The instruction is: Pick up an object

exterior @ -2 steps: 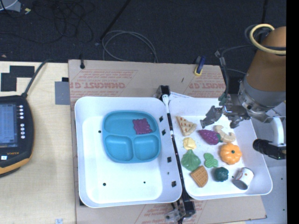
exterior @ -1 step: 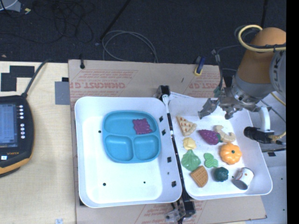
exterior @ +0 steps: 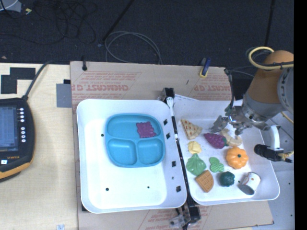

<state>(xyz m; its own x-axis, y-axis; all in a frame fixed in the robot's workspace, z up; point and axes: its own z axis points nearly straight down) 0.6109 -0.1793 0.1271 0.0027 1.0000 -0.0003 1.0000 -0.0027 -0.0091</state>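
Observation:
My gripper point(exterior: 229, 125) hangs over the back of the right bin point(exterior: 268, 188), its fingers spread open with nothing between them. Just below it lie a purple grape bunch point(exterior: 215, 139) and a small beige piece point(exterior: 234, 140). Around them in the same bin lie an orange pumpkin point(exterior: 236, 157), a tan wedge point(exterior: 191, 128), a yellow piece point(exterior: 194, 147), a green leaf point(exterior: 195, 164), a small green item point(exterior: 216, 165), a dark green one point(exterior: 226, 178), a brown toast point(exterior: 205, 180) and a white-grey cup point(exterior: 249, 182).
The left bin point(exterior: 91, 176) holds a blue divided plate point(exterior: 134, 145) with a purple item point(exterior: 146, 129) in its back compartment. A black divider point(exterior: 173, 143) runs between the bins. A teach pendant point(exterior: 12, 133) rests on the bench at far left.

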